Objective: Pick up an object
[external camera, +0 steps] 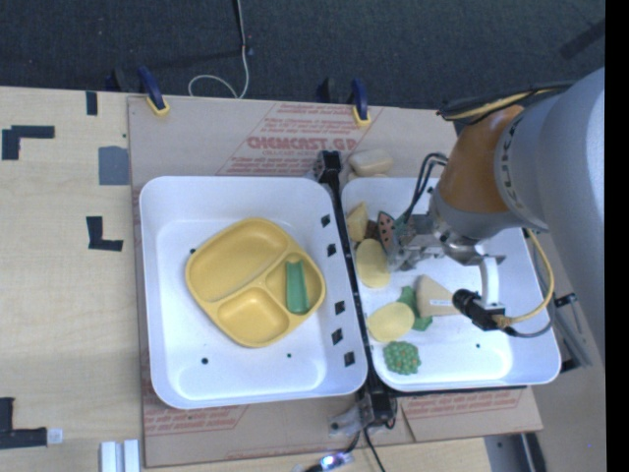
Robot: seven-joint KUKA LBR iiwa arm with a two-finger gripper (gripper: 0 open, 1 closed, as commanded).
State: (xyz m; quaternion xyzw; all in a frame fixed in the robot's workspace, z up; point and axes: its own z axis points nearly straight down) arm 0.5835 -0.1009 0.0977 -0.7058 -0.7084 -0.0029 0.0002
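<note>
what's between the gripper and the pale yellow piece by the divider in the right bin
Nothing visible. The gripper sits right beside the pale yellow piece in the right bin, with no object between them. A brown piece lies just behind, off to the side.

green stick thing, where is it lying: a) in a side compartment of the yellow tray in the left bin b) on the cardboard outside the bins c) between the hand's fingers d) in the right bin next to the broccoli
a, the green stick lies in the right-hand side compartment of the yellow divided tray, which sits in the left bin, apart from the arm over the right bin.
</note>
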